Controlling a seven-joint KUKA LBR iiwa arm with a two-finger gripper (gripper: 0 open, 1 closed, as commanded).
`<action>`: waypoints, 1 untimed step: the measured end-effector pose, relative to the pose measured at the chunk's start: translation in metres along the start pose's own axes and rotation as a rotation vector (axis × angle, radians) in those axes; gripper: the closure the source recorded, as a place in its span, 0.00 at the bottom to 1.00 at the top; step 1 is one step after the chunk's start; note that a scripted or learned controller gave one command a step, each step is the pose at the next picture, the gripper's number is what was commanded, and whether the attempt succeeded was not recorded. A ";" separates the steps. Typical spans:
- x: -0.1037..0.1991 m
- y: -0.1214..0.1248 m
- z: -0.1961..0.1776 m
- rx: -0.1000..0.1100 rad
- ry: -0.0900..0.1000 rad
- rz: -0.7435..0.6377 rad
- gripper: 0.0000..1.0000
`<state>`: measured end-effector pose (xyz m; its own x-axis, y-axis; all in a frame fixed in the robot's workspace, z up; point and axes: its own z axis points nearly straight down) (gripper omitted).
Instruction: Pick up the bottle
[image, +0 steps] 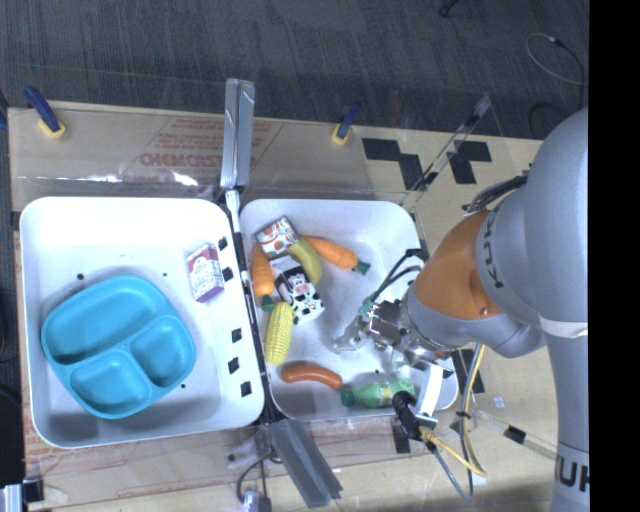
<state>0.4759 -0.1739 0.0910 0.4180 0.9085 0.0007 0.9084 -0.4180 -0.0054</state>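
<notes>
The bottle (377, 393) is green with a yellowish label. It lies on its side along the front wall of the right bin (385, 222), near that bin's front right corner. My gripper (352, 337) hangs over the middle of the right bin, its metal tip a short way behind and left of the bottle. Nothing shows in it. The grey arm with its orange band (455, 280) reaches in from the right and covers the bin's right side.
In the right bin lie a sausage (311, 376), a corn cob (279, 332), a cow-patterned box (299, 290), a banana (307, 261), a carrot (332, 252) and a small carton (275, 238). The left bin (60, 225) holds a blue divided plate (115, 345) and a small carton (205, 272).
</notes>
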 end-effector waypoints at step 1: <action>-0.002 0.059 -0.074 -0.002 -0.001 -0.045 0.00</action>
<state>0.5284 -0.2009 0.1642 0.3767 0.9263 0.0003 0.9263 -0.3767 -0.0034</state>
